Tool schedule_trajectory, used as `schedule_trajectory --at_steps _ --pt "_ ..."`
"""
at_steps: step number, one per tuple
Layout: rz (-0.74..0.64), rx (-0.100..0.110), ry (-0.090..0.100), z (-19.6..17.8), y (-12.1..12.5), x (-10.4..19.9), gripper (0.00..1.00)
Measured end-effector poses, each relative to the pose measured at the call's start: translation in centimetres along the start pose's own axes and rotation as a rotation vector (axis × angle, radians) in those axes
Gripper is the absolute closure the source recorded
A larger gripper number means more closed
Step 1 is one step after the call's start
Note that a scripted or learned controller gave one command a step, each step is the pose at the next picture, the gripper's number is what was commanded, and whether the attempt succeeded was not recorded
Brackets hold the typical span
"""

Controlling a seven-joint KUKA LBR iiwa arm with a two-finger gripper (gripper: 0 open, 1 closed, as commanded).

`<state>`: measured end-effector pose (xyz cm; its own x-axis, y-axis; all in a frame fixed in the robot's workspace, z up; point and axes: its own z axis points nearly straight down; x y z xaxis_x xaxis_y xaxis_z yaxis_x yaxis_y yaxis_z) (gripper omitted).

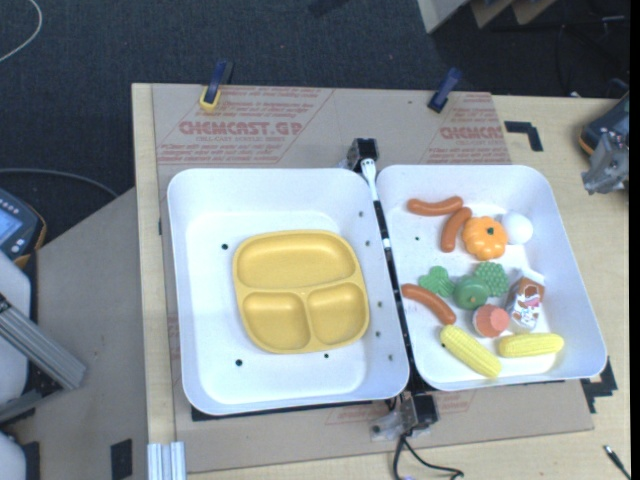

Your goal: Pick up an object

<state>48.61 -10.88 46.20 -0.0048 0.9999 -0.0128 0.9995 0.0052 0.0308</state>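
Gripper sits at the frame's right edge, its state untellable, well apart from the pumpkin lower left

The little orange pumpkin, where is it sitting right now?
The pumpkin lies in the right bin, toward its far side, between a sausage and a white egg.

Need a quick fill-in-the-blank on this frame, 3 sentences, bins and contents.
1. The yellow tray lies in the ____ bin.
2. The tray has ____ compartments.
3. The toy food, including the orange pumpkin and the corn cob, lies in the ____ bin.

Missing words: left; three; right
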Motion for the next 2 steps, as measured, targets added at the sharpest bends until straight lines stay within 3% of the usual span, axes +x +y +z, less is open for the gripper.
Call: schedule_trajectory --at_steps 2 --pt "0.0 -0.008 -0.004 -2.1 0.2 0.0 1.0"
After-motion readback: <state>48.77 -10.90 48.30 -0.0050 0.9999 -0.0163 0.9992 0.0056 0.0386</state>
